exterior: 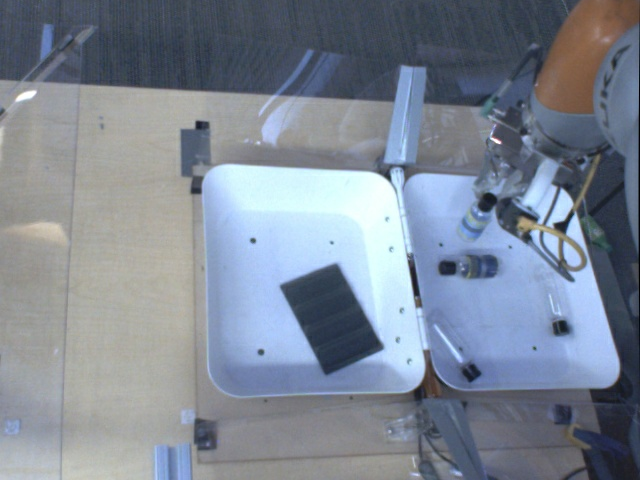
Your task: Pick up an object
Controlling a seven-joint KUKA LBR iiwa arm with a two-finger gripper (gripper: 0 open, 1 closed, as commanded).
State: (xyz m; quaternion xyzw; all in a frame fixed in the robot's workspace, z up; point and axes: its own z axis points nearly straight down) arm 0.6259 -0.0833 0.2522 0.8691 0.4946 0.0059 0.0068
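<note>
My gripper (492,200) hangs over the far part of the right bin (590,368), below the arm's orange band. A small pale bottle (472,222) with a dark top slants down from between the fingertips, and the gripper is shut on its top end. Just below it a second small bottle (470,266), with a dark cap and a blue end, lies on its side on the bin floor. A dark grey ridged pad (331,318) lies flat in the left bin (230,268), turned at an angle.
A white pen-like stick with a black tip (452,354) lies near the right bin's front left corner. Another short stick (556,313) rests towards its right side. A yellow cable (560,243) loops off the wrist over the bin. A metal bar (404,118) stands behind the bins.
</note>
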